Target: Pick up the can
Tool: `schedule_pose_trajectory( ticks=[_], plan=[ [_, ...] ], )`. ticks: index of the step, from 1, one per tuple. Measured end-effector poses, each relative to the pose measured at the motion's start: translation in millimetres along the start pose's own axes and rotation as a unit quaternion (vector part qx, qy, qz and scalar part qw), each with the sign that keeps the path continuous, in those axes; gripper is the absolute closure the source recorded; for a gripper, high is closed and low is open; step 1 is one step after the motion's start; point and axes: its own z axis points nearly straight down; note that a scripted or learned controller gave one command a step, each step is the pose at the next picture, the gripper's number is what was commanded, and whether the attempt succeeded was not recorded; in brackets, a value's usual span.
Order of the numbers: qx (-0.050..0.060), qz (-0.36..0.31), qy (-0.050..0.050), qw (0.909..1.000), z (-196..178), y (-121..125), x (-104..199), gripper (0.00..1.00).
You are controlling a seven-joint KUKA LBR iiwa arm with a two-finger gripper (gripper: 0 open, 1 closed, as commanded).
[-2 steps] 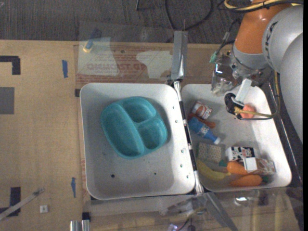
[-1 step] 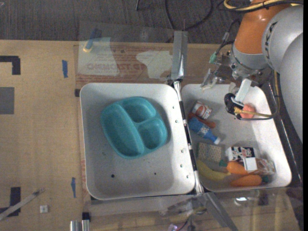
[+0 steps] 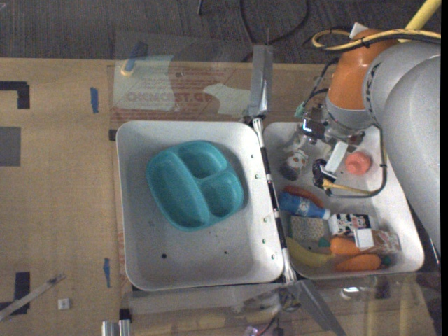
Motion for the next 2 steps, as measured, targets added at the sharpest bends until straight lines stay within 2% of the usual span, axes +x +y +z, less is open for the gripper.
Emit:
schedule_pose_trajectory(
  ticks=[1, 2],
  plan=[
    [0.000, 0.048, 0.001, 0.9989, 9.4, -12.8, -29.8, 0.00],
    [-0.002, 0.047, 0.002, 0.9989, -2.4, -11.2, -29.3, 1.00]
  ],
)
